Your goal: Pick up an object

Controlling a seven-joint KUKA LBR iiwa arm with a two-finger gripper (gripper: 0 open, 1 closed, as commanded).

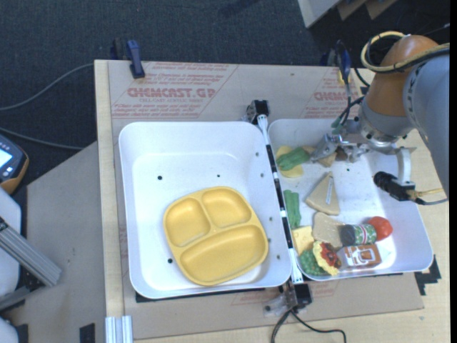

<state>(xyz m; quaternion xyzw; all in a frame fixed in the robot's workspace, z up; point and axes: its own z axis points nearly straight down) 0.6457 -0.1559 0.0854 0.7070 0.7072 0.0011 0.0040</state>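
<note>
The green and yellow toy (292,158) lies in the far left corner of the right bin (418,252), long axis running across the bin. The pincer (335,148) hangs just to its right, nothing visibly between its fingers; whether it is released or clenched, I cannot tell.

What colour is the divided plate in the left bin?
Yellow; the divided plate shows clearly in the camera view.

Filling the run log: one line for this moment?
arm over right bin | pincer near green toy | yellow tray in left bin
</note>
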